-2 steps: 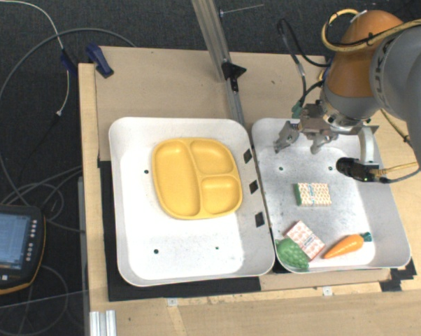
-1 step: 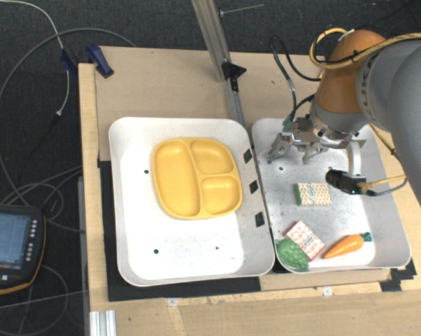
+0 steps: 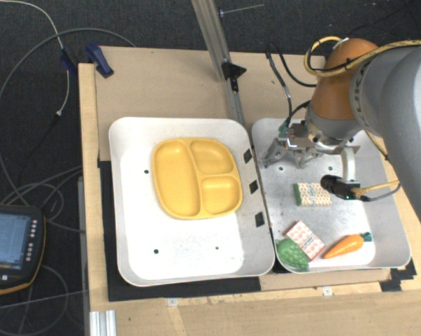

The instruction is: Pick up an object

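Observation:
My gripper (image 3: 289,157) hangs over the back left part of the right bin (image 3: 385,222). It is open, with nothing between its fingers (image 3: 268,157). A white block with green and yellow dots (image 3: 312,194) lies just in front of the gripper, apart from it. Near the bin's front edge lie a red-and-white patterned box (image 3: 305,238), a green object (image 3: 291,254) touching that box, and an orange carrot (image 3: 345,246).
The left bin (image 3: 130,208) holds a yellow divided plate (image 3: 196,176). A metal pole (image 3: 214,26) rises behind the bins. The grey arm (image 3: 385,96) crosses the right bin's back right corner.

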